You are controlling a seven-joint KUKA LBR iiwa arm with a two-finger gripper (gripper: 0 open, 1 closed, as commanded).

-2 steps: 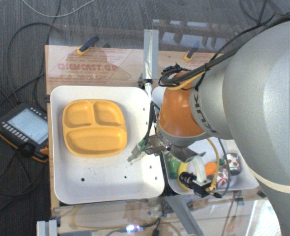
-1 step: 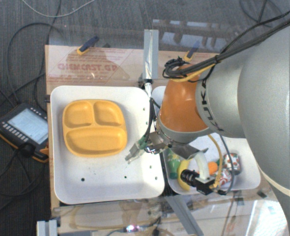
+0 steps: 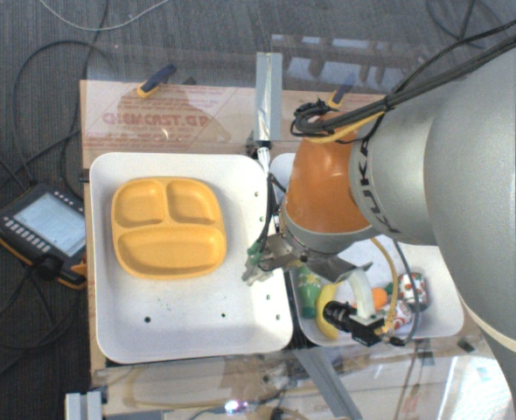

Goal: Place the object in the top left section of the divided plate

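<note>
Far to the left of the claw we see the plate [image 3: 168, 227], yellow, with 3 sections, lying in the left bin [image 3: 192, 322]. Its top left section [image 3: 138, 202] has nothing in it, and it lies up and to the left from the claw, well apart.

The claw [image 3: 260, 262] hangs near the right wall of the left bin, close to the border between the 2 bins. We cannot tell if it is open or closed, because the wrist covers it, and we see no object in it.

To the right of the claw and a little lower, in the right bin [image 3: 446, 322], lie the small objects: a green one [image 3: 309, 294] just beside the claw, then a banana [image 3: 330, 313], and further right an orange piece [image 3: 379, 297] and a can [image 3: 408, 297]. Which of them is the object of the task we cannot say. We judge that the object is not yet on the plate, so the carry must go across the left bin, leftward and upward.
</note>
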